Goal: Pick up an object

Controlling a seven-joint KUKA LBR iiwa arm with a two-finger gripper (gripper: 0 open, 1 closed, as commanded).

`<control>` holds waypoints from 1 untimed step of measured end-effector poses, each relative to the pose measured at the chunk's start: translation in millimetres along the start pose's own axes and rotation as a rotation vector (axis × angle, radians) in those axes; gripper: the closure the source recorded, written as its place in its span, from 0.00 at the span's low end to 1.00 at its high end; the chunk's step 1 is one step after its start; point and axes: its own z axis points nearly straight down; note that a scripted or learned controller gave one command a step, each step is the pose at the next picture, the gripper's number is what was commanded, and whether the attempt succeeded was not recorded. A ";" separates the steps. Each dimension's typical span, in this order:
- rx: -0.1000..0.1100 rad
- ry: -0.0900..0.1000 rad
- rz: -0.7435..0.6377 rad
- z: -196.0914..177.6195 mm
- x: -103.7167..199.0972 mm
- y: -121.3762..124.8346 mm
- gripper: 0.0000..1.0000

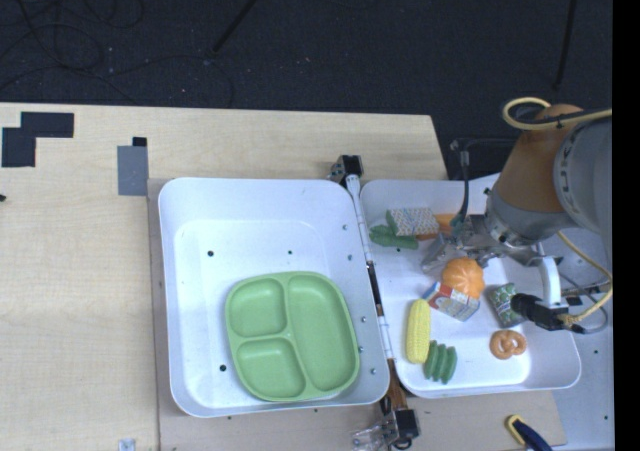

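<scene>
The jaws (pixel 462 251) hang low in the right bin (pixel 560 371), just above the orange toy (pixel 463 277); whether they are parted or closed cannot be read, and nothing shows between them. That orange toy looks the likeliest pick: it sits near the bin's middle, touching a small grey packet (pixel 456 305) below it. To do this step well, the descent should centre on the orange body so the jaws straddle it rather than pinch the packet too, and close only once low enough to bite its widest part. Nearby clutter narrows the room: a yellow corn cob (pixel 417 330) and green pods (pixel 439 362) lie to the lower left, a patterned block (pixel 409 221) and green piece (pixel 387 235) above, a pretzel (pixel 508 344) to the lower right. In the left bin (pixel 190 229) rests a green divided plate (pixel 291 336), well apart on the tabletop (pixel 80 279).
</scene>
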 end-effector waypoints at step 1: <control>-0.001 0.000 0.002 -0.6 10.5 -36.7 0.00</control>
